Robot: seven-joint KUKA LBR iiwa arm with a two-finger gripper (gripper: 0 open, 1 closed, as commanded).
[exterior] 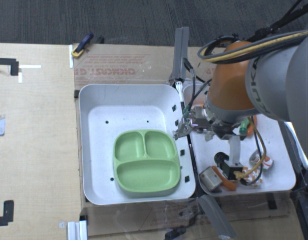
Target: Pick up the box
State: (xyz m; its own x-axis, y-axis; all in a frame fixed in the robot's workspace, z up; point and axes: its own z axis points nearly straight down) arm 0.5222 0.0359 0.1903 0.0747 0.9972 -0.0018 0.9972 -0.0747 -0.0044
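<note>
— Where is the box?

— In the right bin, at its near left corner. It is a small greyish box, turned at a slant to the bin's sides, just beside the wall where the two bins meet. A small orange thing lies on its right. I cannot tell whether the two touch.

— And the arm?

— The grey arm reaches in from the right and hangs over the right bin, covering much of it. Its orange band sits above the bin's far half. The wrist is over the middle of the bin, just far of the box.

— Are the jaws spread or pressed together?

— I cannot tell, because the wrist and its cables hide them. The box lies low in the bin.

— What is in the left bin?

— The left bin holds a pale green plate with three compartments. It lies flat toward the near right corner, close to the shared wall.

— Anything else on the desk?

— A blue and yellow tool lies at the far edge of the desk, well apart from both bins.
</note>
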